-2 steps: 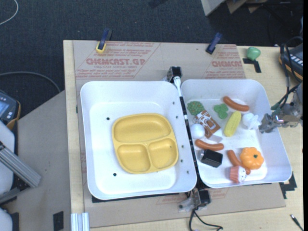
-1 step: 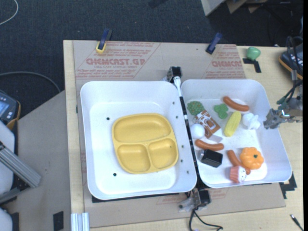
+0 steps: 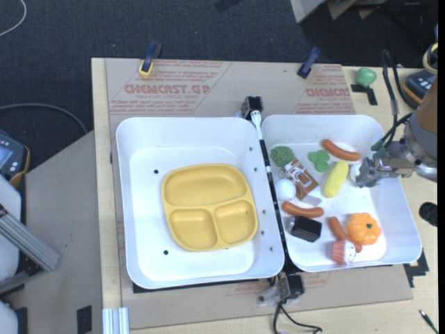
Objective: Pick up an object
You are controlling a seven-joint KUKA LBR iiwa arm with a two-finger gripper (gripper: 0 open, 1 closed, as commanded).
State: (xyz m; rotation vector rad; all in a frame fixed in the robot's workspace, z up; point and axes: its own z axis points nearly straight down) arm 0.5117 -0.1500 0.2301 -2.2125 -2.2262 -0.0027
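The right bin [image 3: 389, 207] holds toy foods: a broccoli [image 3: 281, 155], a green piece [image 3: 319, 161], two sausages [image 3: 341, 149] [image 3: 302, 210], a corn cob [image 3: 336, 179], a brown-and-white wrapped bar [image 3: 300, 176], a white egg [image 3: 286, 188], a black block [image 3: 305, 228], an orange pumpkin [image 3: 364, 229], a small carrot-like piece [image 3: 337, 227] and a pink cupcake [image 3: 343, 252]. My gripper [image 3: 366, 175] hangs over the bin's right side, right of the corn cob, with nothing seen between its fingers.
The left bin [image 3: 139, 207] holds a yellow three-compartment plate [image 3: 208, 206]. Clamps [image 3: 147, 60] [image 3: 309, 61] sit at the board's far edge. A green object [image 3: 366, 76] lies beyond the right bin. Cables run along the right.
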